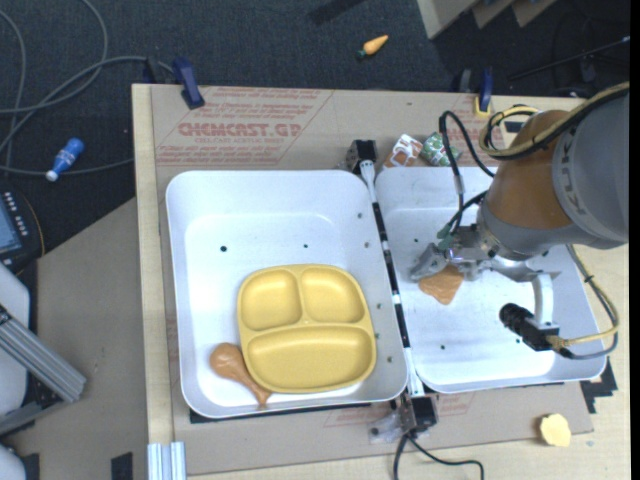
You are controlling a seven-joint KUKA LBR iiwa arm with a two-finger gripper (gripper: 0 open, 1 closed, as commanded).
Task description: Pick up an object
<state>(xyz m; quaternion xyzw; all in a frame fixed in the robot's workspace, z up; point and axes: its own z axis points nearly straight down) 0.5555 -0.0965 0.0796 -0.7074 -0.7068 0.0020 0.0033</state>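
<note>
— Two white bins sit side by side on the tabletop [150, 268]. What lies in the left bin [200, 228]?

— Toward its near side, a yellow divided plate [305, 328] with three compartments. A tan drumstick-shaped toy [235, 365] lies touching the plate's near-left edge.

— And the right bin [470, 363]?

— An orange-tan wedge-shaped piece [441, 287] lies on the bin floor, near the left wall, about midway between far and near. The arm [560, 183] reaches in from the right, its orange band above the wrist, and the tool [447, 259] is right over that piece.

— Is the tool gripping it?

— I cannot tell. The metal tip sits at the far edge of the piece, seemingly touching it, but the fingers are not distinct enough to say whether they are spread or closed, and the piece does not clearly sit between them.

— Anything else around?

— A small yellow lump [554, 429] rests on the tabletop near the right bin's near-right corner, and some small printed packets [420, 150] lie just beyond that bin's far-left corner. A little orange thing [374, 44] lies on the dark floor beyond the tabletop.
</note>
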